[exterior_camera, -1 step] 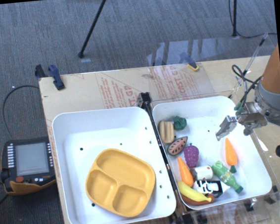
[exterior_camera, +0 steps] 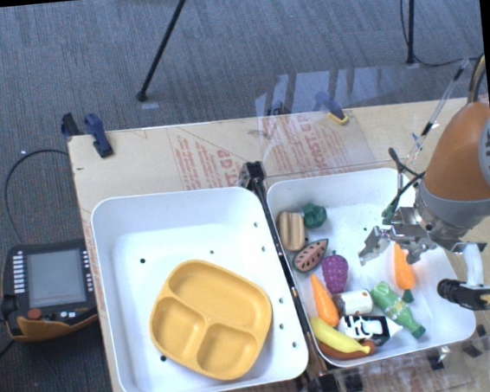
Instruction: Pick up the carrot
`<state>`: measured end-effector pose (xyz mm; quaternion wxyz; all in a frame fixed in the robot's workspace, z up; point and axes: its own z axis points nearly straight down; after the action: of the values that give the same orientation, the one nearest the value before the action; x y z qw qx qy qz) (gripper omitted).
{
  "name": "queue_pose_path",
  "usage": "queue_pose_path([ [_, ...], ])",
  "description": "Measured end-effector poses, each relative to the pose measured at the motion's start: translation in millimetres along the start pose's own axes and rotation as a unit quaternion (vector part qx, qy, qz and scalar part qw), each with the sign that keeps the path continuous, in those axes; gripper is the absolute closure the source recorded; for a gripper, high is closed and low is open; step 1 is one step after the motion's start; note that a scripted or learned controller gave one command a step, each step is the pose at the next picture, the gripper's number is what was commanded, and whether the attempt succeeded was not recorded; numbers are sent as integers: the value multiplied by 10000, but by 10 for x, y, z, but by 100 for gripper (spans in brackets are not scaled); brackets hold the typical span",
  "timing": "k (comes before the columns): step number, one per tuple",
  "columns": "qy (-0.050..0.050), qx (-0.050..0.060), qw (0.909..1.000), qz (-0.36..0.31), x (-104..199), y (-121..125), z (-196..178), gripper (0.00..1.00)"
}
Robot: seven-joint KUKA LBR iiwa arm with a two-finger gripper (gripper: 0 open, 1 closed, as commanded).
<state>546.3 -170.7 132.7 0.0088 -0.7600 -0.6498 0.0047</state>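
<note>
Camera view, claw pinching upright orange carrot, right bin.

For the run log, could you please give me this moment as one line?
tool: over right bin, grip unclear | carrot: at tool tip | second carrot: beside grapes | left bin: yellow tray

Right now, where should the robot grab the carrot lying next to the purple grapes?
Grab the carrot around its middle, coming straight down from above. It lies flat and long, so squeezing across its thin width probably works best. The grapes crowd its top end and the banana crowds its bottom end.
</note>
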Motion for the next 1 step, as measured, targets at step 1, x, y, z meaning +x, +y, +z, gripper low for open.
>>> queue_pose_path([
  [1,-14,-48,9993,-371,-265,199,476,0],
])
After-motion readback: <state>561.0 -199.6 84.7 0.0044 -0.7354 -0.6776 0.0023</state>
